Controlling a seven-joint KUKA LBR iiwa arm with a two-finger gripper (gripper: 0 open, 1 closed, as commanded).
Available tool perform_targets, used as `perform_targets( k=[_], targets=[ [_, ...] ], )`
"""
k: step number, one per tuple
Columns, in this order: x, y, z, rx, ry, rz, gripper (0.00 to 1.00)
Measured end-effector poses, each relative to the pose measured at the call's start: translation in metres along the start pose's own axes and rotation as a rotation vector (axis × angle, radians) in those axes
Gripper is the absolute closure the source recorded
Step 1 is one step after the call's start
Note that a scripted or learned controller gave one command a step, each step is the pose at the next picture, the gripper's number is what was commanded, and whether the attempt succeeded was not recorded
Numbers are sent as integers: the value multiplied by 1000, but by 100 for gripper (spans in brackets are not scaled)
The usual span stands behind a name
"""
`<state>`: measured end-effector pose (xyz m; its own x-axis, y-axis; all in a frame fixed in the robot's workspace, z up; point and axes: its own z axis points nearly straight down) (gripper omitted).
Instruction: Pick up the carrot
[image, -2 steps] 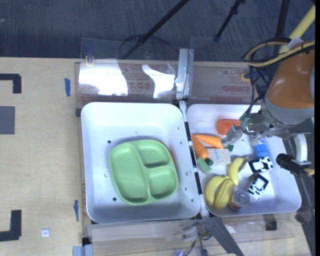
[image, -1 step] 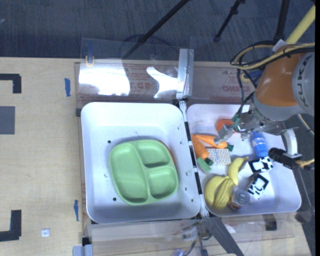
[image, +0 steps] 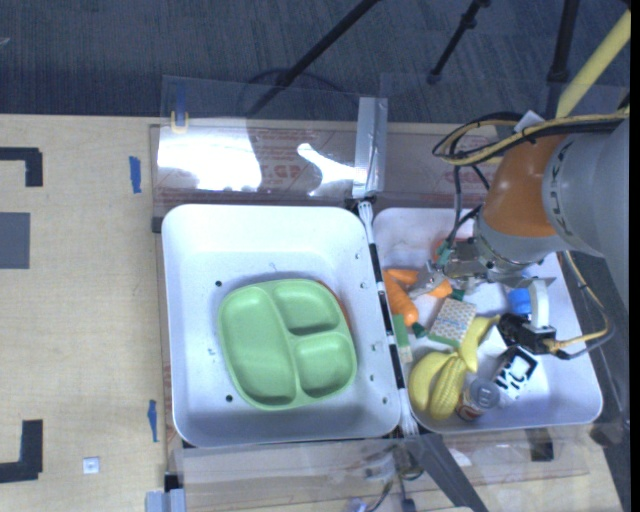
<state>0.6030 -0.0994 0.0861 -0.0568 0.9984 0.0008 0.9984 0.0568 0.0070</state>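
Note:
The carrot (image: 401, 292) is orange with a green stub at its near end. It lies along the left wall of the right bin (image: 580, 390). My gripper (image: 447, 270) hangs low in that bin, just right of the carrot's far end and above a small orange piece (image: 436, 291). The arm's grey wrist and orange band (image: 520, 195) rise behind it to the right. I see nothing lifted off the bin floor.
In the right bin lie yellow bananas (image: 445, 375), a speckled tan square (image: 452, 320), a small can (image: 480, 395), a blue-and-white item (image: 521, 301) and a black-and-white tag (image: 515, 370). A green divided plate (image: 288, 342) sits in the left bin (image: 190, 250). Cables loop over the arm.

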Motion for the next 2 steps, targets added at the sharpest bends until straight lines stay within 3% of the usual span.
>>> perform_targets(
  k=[1, 2],
  targets=[
    [32, 40, -96, 7, -1, -222, 0],
    [-14, -25, -3, 8, 2, -374, 0]
  ],
)
